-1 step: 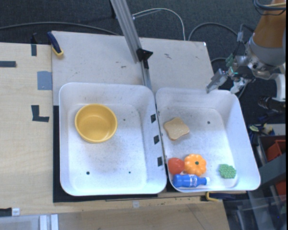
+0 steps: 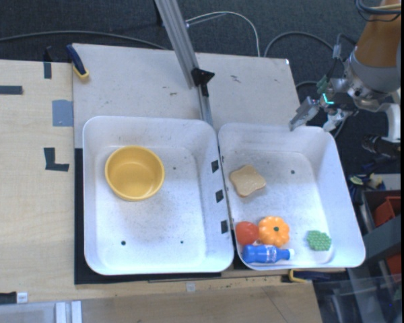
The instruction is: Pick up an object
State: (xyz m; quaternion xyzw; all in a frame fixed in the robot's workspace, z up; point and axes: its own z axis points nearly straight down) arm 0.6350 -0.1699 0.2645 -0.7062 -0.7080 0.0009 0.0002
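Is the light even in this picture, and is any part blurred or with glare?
In the camera view the light is soft and even; the yellow bowl casts only a faint shadow and the white bins show no strong glare. The small objects look sharp, while the gripper at the right bin's far corner is slightly soft.

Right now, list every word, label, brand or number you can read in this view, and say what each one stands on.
No text reads in this view.
blue bottle: any label is too small and blurred to read.
yellow bowl: plain, no marking.
black tape marks between the bins: shapes, not letters.
black tape pieces on the wooden board: not letters.
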